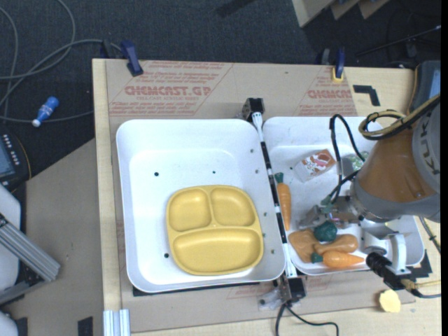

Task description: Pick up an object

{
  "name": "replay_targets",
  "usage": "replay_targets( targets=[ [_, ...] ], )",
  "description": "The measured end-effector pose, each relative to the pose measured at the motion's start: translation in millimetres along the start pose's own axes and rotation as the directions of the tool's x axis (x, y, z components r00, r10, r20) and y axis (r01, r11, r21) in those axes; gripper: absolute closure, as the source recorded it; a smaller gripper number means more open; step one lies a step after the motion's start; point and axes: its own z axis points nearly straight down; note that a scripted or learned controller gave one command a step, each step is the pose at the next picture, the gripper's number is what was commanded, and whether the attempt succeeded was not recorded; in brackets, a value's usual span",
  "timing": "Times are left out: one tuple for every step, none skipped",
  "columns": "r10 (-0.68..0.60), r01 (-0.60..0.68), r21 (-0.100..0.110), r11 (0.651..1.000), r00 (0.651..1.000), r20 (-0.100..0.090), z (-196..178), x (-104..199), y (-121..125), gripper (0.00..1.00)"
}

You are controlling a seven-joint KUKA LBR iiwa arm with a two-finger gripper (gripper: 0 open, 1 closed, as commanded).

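The right bin (294, 133) holds several small items. A thin carrot (283, 205) lies along its left wall, and a white packet with red print (316, 163) rests near the back. At the front sit a teal round piece (325, 231) and orange food pieces (334, 244), with another orange piece (344, 260) at the front rim. My gripper (332, 213) reaches down from the orange-banded wrist (388, 170), just behind the teal piece and low over the cluster. The wrist hides the bin's right part.
A yellow divided plate (213, 229) lies in the left bin (140, 187). Black cable loops over the arm near the right bin's back. A small yellow object (389, 300) lies on the bench in front of the right bin. Blue clamps (130, 57) hold the board's far edge.
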Motion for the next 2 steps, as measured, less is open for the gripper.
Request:
replay_targets(
  targets=[
    [-0.002, 0.002, -0.003, 1.0, 1.0, 0.001, -10, 1, 1, 1.0],
    [-0.012, 0.012, -0.013, 1.0, 1.0, 0.0, -104, 54, 68, 1.0]
  ],
)
